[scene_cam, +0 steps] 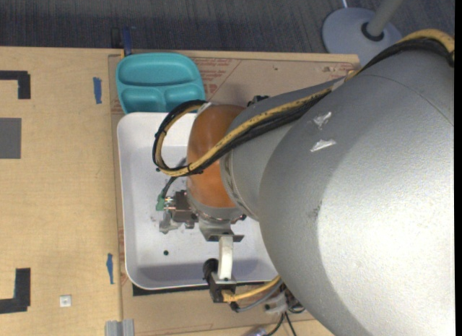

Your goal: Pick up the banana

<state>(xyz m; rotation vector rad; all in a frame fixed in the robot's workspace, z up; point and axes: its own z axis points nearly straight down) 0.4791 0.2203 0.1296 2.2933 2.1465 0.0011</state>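
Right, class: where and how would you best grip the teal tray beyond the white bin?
The teal tray lies flat and looks too wide to span, so pinch its raised rim at the view's left end, from straight above; the arm crowds its right end.

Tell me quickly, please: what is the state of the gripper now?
Gripper: low over the white bin, but it cannot be told whether it is open, closed or holding anything.

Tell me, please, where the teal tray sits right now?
The teal tray lies at the far end of the left white bin, upper left of the camera view, beside the arm's orange band.
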